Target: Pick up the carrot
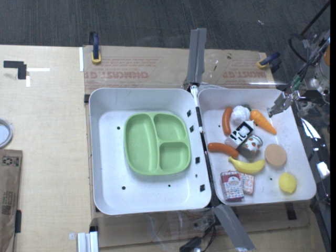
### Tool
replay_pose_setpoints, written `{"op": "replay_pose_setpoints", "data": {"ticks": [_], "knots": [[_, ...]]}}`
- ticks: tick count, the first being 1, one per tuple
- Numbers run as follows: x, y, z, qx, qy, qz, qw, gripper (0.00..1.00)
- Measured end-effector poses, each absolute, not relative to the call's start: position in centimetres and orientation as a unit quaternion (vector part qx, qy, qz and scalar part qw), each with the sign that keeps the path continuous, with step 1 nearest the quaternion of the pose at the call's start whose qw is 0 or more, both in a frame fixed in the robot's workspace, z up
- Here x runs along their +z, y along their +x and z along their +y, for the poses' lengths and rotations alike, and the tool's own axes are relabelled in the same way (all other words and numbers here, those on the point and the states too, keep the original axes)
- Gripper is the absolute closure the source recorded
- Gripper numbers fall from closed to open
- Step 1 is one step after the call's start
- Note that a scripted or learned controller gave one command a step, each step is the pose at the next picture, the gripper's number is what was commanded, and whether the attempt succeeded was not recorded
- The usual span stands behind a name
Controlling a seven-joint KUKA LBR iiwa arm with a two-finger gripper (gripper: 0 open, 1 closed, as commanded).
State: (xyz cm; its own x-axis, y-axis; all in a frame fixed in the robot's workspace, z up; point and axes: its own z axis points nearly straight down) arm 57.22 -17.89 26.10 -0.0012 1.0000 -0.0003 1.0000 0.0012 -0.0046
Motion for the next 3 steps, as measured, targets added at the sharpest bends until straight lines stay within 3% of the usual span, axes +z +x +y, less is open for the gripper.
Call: {"op": "replay_pose_setpoints", "data": {"ticks": [1, 2, 3], "knots": [[11.0, 58.9, -21.1, -0.0005, -0.801, -0.599, 0.010, 0.00], [9.2, 63.7, -20.6, -0.0004, -0.695, -0.719, -0.001, 0.00], [9.7, 63.5, -20.5, 0.0032, -0.694, -0.720, 0.004, 1.00]]}}
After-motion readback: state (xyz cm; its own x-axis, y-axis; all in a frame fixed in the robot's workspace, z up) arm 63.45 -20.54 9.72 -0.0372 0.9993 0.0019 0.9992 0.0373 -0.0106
